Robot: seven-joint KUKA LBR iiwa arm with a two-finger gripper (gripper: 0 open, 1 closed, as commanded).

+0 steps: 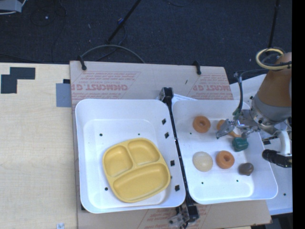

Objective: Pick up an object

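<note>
Gripper (228,129) sits low over the right bin (228,194), near its far right corner. Metal fingers point toward the bin's middle and look slightly parted; can't tell if anything is between them. An orange piece (223,125) lies right at the fingertips, partly hidden, touching or just beside them. Teal object (239,144) sits just below the gripper body.

Other candidates in the right bin: orange ring (201,124) near the far edge, cream ball (202,161) at the centre, a second orange donut (225,159) just beside it, and a dark lump (246,169) toward the right wall. Left bin (88,128) carries a yellow divided tray (137,169) by its near right corner.

Risks, my read: the fingers look set beside the orange piece, not around it, so closing could pinch air or flick it away. Teal object is crowding the wrist and could be shoved or dragged on the lift. Round items roll easily; a glancing touch would scatter them across the bin.
</note>
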